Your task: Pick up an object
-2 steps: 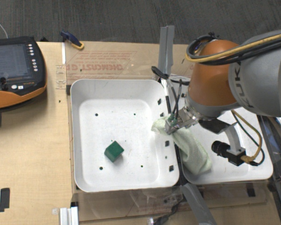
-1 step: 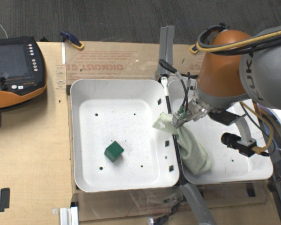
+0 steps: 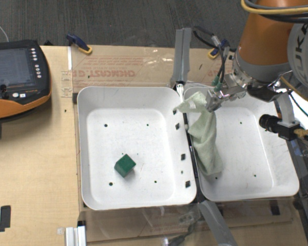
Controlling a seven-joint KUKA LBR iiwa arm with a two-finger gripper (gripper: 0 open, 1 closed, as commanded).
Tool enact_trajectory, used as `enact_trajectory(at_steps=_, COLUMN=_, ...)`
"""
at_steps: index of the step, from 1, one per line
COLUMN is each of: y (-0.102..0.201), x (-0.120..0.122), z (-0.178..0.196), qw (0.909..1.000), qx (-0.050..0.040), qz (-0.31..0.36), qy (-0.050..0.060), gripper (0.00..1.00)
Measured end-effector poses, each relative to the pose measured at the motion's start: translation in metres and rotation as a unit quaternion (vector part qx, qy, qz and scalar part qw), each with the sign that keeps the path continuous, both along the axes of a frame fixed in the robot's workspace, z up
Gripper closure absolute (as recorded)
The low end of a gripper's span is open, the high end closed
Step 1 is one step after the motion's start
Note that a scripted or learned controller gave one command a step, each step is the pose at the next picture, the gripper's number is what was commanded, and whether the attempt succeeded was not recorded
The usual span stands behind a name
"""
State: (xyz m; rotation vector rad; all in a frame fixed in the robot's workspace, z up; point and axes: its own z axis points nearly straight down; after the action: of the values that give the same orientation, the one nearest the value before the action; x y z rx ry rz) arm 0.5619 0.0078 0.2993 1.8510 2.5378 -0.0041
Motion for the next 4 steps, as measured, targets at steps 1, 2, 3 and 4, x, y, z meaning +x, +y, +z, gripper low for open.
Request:
enact_trajectory(at_steps=1, y=0.02, x=-0.004, z=-0.076, qw=1.0, qx=0.0003, qz=0.006, qy=0.001, gripper=1.0)
enact_trajectory(at_steps=2, y=-0.004, x=-0.015, z=-0.048, qw=0.9842, qx=0.0005, qz=0.177, qy=0.0, gripper=1.0)
enact_trajectory(at_steps=3, y=0.024, x=-0.077, z=-0.056, qw=0.9988, qx=0.0006, qz=0.049, qy=0.001, gripper=1.0)
enact_trajectory(at_steps=4, y=0.092, x=-0.057, z=-0.097, qw=0.9946, qx=-0.0007, qz=-0.103, qy=0.001, gripper=1.0)
